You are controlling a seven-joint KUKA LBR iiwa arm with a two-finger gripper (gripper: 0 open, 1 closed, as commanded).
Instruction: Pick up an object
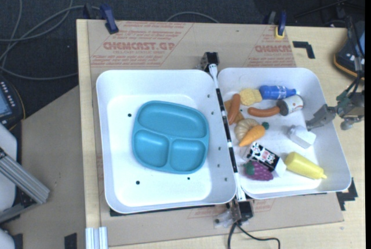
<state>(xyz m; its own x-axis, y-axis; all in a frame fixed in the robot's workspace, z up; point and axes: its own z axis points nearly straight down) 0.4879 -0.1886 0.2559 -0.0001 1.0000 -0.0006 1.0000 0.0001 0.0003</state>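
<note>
The right bin (330,143) holds several toy items. At the back lie a blue bottle (277,92), a yellow waffle-like piece (250,96) and a red sausage (264,110). An orange carrot (251,134) and a beige garlic bulb (243,126) sit mid-bin. Near the front are a cow-patterned box (262,154), purple grapes (258,171) and a yellow bottle (304,165). My gripper (334,119) hovers over the bin's right side, open, with nothing between its fingers. Its left fingertip (316,120) is just above a white block (301,138).
The left bin (116,184) carries a blue three-compartment plate (170,135). A black divider strip (223,126) runs between the bins. Clamps (108,17) stand at the board's back edge, and cables lie on the floor beyond.
</note>
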